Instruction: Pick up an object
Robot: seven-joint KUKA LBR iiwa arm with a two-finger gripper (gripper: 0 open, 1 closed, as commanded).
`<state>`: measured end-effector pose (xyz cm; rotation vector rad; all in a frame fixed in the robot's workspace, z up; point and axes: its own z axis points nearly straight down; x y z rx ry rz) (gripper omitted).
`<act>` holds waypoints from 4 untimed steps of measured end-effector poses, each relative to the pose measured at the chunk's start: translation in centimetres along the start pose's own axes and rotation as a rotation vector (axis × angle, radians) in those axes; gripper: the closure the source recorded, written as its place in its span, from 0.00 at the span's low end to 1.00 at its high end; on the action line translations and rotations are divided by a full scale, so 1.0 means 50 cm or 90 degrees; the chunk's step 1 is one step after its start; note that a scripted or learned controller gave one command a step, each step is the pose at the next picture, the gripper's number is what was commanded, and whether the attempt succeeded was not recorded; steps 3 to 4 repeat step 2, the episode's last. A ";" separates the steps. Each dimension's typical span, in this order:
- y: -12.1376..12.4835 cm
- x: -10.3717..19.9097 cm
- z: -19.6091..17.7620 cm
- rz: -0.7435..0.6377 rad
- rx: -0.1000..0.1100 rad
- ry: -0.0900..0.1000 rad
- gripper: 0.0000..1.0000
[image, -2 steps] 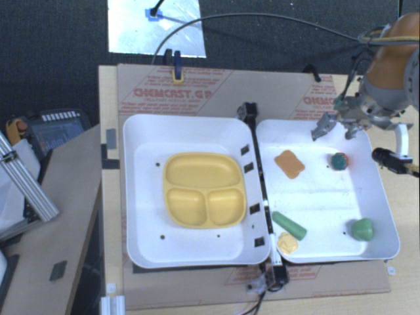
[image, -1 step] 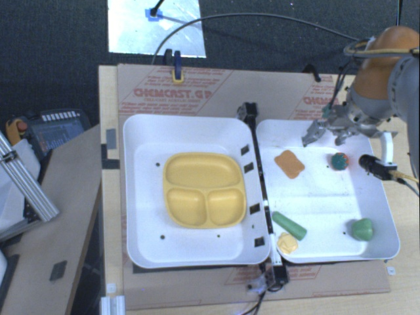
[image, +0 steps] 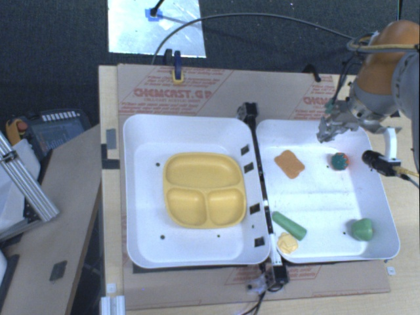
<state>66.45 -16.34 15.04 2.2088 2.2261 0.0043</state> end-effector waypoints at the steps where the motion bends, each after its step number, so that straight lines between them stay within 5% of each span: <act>1: 0.003 0.002 -0.128 0.002 0.000 0.000 1.00; 4: 0.005 0.002 -0.121 0.002 0.001 0.000 1.00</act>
